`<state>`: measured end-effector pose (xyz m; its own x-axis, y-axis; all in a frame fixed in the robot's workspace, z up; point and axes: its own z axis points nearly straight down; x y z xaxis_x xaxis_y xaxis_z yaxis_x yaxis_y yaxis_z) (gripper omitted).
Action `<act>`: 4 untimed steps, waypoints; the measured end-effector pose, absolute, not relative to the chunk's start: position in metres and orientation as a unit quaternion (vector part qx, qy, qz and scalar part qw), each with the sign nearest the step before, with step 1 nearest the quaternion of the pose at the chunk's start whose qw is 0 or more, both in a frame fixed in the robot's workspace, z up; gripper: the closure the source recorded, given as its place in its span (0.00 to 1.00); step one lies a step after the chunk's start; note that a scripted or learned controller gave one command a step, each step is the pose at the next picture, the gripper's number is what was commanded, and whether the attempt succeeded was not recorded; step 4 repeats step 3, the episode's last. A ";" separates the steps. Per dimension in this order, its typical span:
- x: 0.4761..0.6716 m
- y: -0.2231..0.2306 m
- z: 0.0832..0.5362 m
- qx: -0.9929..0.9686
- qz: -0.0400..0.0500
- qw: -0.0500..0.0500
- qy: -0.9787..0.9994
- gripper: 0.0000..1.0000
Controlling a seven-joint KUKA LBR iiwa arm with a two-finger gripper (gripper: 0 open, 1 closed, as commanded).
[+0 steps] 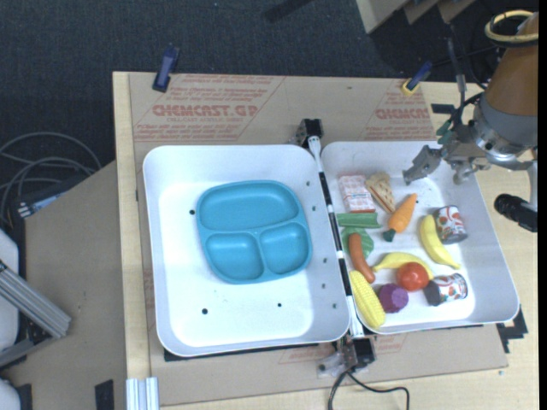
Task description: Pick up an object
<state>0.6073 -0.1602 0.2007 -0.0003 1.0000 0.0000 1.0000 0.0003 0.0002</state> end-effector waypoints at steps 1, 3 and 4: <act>0.585 -0.145 0.086 0.707 0.001 0.001 0.707 0.00; 0.599 -0.056 0.185 0.706 0.001 0.000 0.708 1.00; 0.599 -0.056 0.185 0.706 0.001 0.000 0.708 1.00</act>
